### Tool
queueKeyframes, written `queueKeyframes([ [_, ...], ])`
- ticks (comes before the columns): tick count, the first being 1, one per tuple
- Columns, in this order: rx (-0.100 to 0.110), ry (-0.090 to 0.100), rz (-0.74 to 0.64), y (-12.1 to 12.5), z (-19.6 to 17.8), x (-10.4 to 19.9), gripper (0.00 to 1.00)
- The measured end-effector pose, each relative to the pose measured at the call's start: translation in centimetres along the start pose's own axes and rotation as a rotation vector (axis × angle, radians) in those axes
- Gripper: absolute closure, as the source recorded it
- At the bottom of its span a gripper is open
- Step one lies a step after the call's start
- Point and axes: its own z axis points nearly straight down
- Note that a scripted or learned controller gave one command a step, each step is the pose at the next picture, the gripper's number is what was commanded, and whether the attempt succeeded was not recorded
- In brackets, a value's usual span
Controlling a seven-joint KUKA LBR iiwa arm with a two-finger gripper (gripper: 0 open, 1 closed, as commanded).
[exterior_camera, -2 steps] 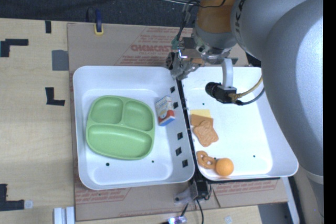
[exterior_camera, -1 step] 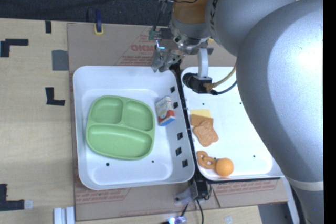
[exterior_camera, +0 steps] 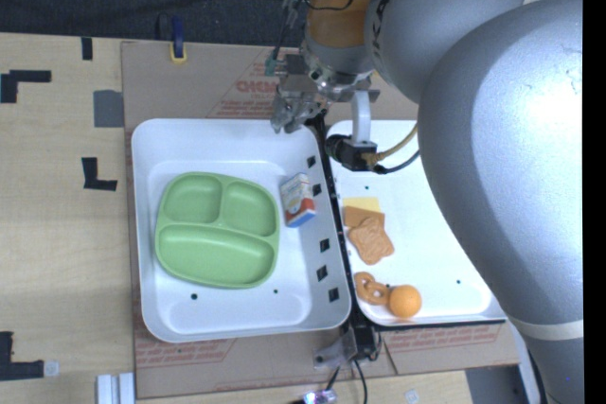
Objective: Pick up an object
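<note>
camera view | glossy green divided plate [exterior_camera: 218, 230] | small boxy carton [exterior_camera: 297, 200]

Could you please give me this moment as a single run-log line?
gripper: above left bin's far right corner | holding: nothing seen | carton: left bin, beside green tray | orange: right bin

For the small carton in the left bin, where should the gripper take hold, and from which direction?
Probably from straight above, fingers closing across the small carton's two long flat sides near its middle. It seems to lie flat on the left bin's floor, between the green divided plate and the bin's right wall, so a sideways approach looks crowded. The gripper sits above the bin's far edge.
</note>
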Motion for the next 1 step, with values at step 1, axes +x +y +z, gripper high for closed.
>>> queueKeyframes([
  [1,0.000,0.000,0.000,-0.02,-0.06,0.02,0.00],
])
